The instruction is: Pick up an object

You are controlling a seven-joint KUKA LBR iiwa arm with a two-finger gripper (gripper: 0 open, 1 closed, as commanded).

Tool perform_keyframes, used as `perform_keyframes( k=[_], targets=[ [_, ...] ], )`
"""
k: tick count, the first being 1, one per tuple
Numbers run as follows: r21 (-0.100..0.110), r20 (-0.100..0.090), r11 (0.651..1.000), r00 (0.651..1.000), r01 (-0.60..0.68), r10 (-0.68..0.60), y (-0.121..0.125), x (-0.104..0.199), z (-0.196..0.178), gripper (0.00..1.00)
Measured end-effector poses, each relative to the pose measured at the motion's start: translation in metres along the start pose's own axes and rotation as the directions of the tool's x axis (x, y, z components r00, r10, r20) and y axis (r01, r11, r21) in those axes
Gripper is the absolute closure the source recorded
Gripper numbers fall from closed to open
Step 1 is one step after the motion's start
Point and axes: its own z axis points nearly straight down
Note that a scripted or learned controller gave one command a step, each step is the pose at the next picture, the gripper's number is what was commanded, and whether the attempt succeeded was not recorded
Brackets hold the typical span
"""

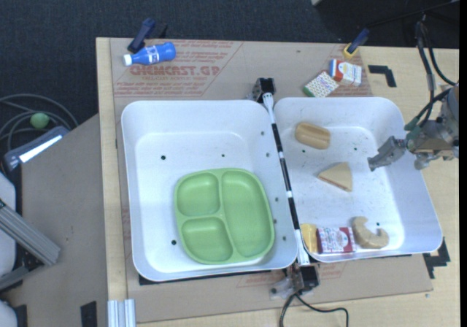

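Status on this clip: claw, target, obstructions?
Claw over right bin's right side, nothing seen in it. Nearest item: wedge, untouched on the bin floor. Nothing between them.

Two shallow white plastic bins (pixel 139 128) sat on the tan cardboard-coloured tabletop (pixel 219 66), which carried faded red lettering. The left one held a lime-green three-section plate (pixel 222 214). In the right lay a golden-brown bread roll (pixel 312 135), a pale yellow wedge (pixel 336 176), a red-and-white packet (pixel 334 239) and a beige curved piece (pixel 369 234) (all toy-like). A blue-and-white bottle (pixel 149 54) lay beyond.
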Motion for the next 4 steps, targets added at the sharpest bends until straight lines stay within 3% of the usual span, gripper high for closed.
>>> perform_keyframes(
  k=[1, 2, 3, 4],
  targets=[
    [0.002, -0.001, 1.000, 1.000, 0.001, -0.001, 0.032, 0.034, 0.098, 0.00],
    [0.003, -0.001, 1.000, 1.000, 0.000, 0.000, 0.050, 0.042, 0.181, 0.00],
    [0.003, -0.002, 1.000, 1.000, 0.001, -0.001, 0.044, 0.059, 0.184, 0.00],
    [-0.001, 0.000, 1.000, 1.000, 0.000, 0.000, 0.067, 0.054, 0.184, 0.00]
  ],
)
